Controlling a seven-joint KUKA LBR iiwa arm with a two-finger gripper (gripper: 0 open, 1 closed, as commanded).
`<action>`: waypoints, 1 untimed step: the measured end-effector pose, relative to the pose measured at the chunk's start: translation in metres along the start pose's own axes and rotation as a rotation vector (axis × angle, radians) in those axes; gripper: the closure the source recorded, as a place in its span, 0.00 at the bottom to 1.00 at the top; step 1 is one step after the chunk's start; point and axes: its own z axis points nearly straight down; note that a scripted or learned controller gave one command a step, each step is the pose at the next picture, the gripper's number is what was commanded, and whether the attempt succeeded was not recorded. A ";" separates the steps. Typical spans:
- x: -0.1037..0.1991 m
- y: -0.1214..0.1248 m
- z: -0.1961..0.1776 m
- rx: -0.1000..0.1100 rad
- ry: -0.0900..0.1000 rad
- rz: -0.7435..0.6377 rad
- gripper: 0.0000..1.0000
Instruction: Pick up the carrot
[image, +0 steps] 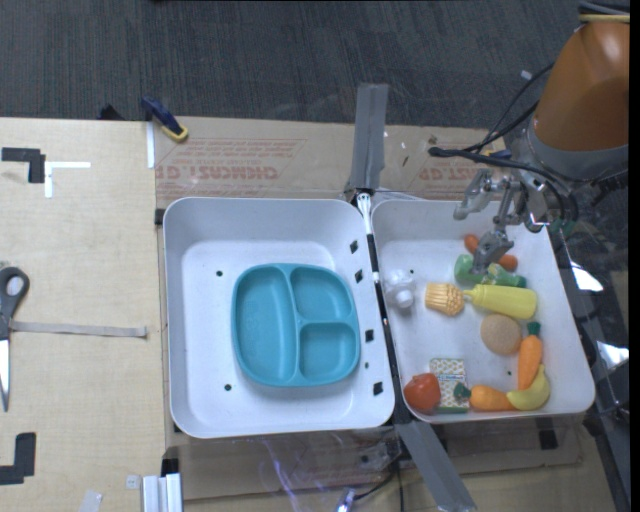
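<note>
The carrot (529, 361) is orange with a small green top and lies near the right wall of the right bin (572, 300), pointing towards the front. A banana (533, 393) touches its lower end and a beige ball (501, 334) lies to its left. My gripper (491, 246) hangs over the back of the same bin, above a green piece (467, 268) and small orange pieces (507, 262). It is well behind the carrot and apart from it.
The right bin also holds a corn cob (445, 298), a long yellow vegetable (504, 298), a red tomato (422, 392), a small printed box (449, 380), another orange piece (488, 398) and a white lump (402, 295). A teal divided plate (297, 325) sits in the left bin (190, 300).
</note>
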 end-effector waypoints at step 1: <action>0.064 -0.048 0.027 0.000 0.000 -0.254 0.00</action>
